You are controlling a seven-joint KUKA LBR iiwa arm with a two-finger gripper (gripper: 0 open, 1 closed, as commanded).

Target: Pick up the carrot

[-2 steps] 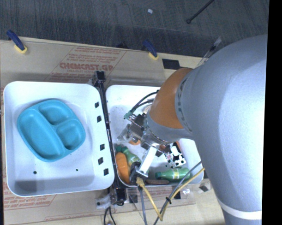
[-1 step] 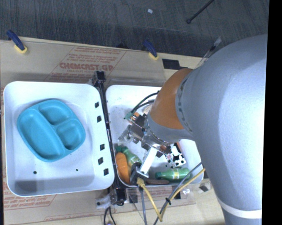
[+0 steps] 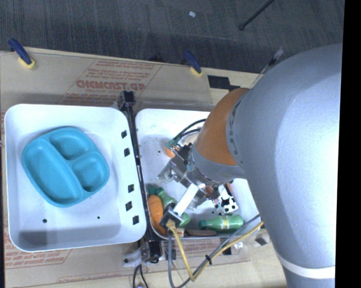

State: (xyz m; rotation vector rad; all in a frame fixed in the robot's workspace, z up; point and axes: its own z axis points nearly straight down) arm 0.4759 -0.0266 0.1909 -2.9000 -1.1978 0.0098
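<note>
Against bin wall (image 3: 143, 168) — stubby orange carrot (image 3: 156, 209)

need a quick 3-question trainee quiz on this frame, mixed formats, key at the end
1. True or false: the carrot lies on the blue divided plate.
2. Where in its bin is the carrot? A) by the wall next to the other bin, towards the near corner; B) at the far wall; C) dead centre.
3. Fill in: the bottle lying along the same bin's near edge is ___ in colour.
Key: 1 false; 2 A; 3 green.
</note>
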